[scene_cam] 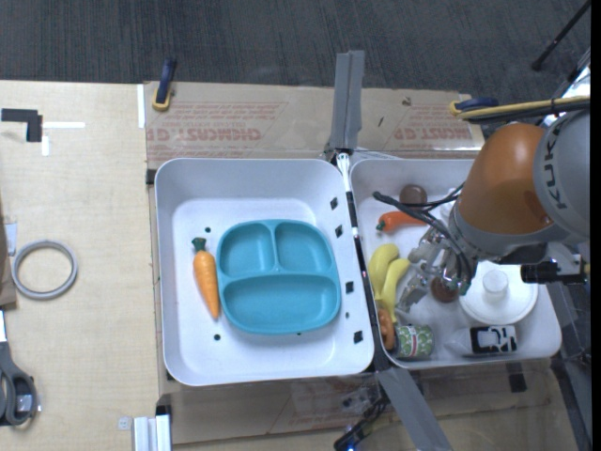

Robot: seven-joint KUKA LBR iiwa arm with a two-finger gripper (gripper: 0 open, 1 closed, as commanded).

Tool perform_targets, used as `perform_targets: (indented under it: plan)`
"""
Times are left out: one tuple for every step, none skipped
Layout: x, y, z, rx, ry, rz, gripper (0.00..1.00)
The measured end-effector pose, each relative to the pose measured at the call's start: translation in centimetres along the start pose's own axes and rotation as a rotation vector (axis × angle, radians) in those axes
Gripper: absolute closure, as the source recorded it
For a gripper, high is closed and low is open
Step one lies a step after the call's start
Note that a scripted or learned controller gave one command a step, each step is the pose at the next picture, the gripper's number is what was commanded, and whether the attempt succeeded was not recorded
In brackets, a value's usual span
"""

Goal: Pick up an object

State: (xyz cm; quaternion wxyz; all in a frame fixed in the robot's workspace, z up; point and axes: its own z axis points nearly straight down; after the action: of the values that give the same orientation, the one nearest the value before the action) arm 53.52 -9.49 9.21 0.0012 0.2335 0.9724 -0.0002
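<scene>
Grey arm w/ orange band comes in from the right, bent down over the right bin; wrist points down-left. Gripper sits low in that bin's left half. Can't tell its state: too much metal clutter at the tip to read it.

Bananas lie just left of the gripper, touching or nearly so; long axis runs roughly up-down, slightly tilted, curved side toward the bin wall. Red-orange pepper above them, long axis left-right, apart from the gripper. Small can just below the gripper, on its side. White bottle to the gripper's right, near it.

Left bin: blue divided plate in the middle, carrot just beside its left edge, green top pointing up.
</scene>
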Motion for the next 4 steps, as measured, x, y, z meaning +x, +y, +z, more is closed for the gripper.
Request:
perform_targets:
  plan:
    - [2.7, -5.1, -0.6, -0.009, -0.028, 0.088, 0.00]
    - [-1.8, -1.3, 0.0, 0.000, 0.000, 0.061, 0.00]
    - [-8.3, 4.6, -0.1, -0.001, -0.002, -0.019, 0.00]
    - [-12.7, -2.2, -1.1, 0.000, -0.004, -0.053, 0.00]
